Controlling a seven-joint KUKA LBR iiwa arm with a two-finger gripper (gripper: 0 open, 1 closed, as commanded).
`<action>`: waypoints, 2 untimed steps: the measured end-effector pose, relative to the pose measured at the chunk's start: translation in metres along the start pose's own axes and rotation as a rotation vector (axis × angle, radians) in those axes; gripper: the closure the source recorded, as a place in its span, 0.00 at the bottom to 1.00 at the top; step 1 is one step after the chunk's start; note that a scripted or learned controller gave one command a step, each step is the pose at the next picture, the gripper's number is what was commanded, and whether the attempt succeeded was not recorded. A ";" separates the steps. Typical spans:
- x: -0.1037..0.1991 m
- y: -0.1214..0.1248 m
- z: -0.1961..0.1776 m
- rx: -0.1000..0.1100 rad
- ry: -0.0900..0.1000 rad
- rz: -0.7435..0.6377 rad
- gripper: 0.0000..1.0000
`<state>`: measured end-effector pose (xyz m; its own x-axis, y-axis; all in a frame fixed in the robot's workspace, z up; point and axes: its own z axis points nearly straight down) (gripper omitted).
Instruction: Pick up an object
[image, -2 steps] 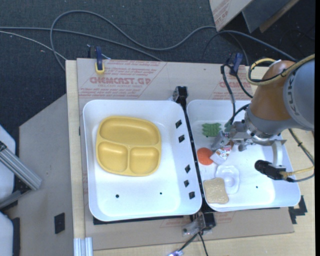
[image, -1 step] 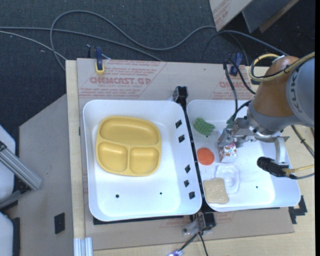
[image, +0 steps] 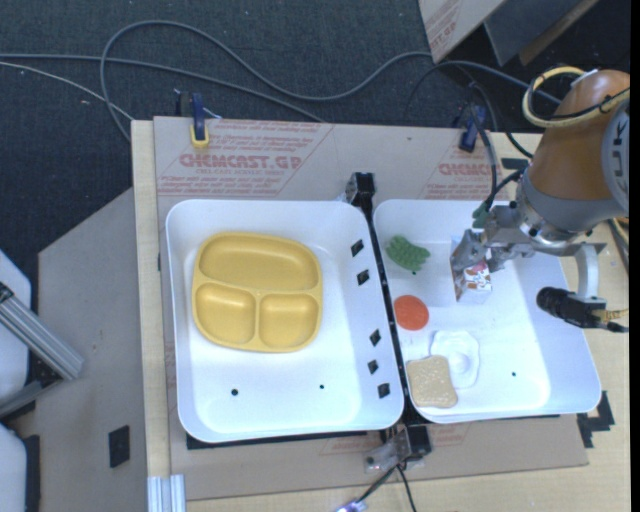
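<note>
- Seen from above at a slant, a desk (image: 300, 150) carries two shallow white bins side by side, joined along a dark hinged seam in the middle.
- The left bin (image: 200, 400) holds a yellow tray (image: 258, 290) with three compartments, lying flat toward the bin's upper left; it looks set aside there, well apart from the arm's work.
- The right bin (image: 540, 370) holds the small things the task could choose from, grouped along its left side, near the seam.
- A green, leafy-looking piece (image: 407, 252) lies near the top of that group.
- An orange round piece (image: 411, 312) sits below it, just beside the seam.
- A tan, rough-textured block (image: 432, 381) lies at the bin's lower left corner, touching or slightly overlapping a white lid-like piece (image: 456, 353) that barely stands out against the white floor.
- The arm reaches in from the right, its orange band high over the bin's upper right, and its pincer (image: 472, 272) points down into the upper middle of the right bin.
- At the pincer's tip sits a small white item with red marks (image: 478, 282); it seems to lie between the fingers, but whether they are pinching it or merely standing around it I cannot tell.
- My guess is that this item is the target, since the pincer is right over it and apart from the rest.
</note>
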<state>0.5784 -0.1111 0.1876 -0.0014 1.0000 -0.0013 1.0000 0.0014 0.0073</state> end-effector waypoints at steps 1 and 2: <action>0.000 0.001 -0.024 0.004 0.001 0.000 1.00; 0.048 0.015 -0.036 0.005 0.003 -0.005 1.00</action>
<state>0.5932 -0.0630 0.2239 -0.0064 1.0000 0.0017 1.0000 0.0064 0.0027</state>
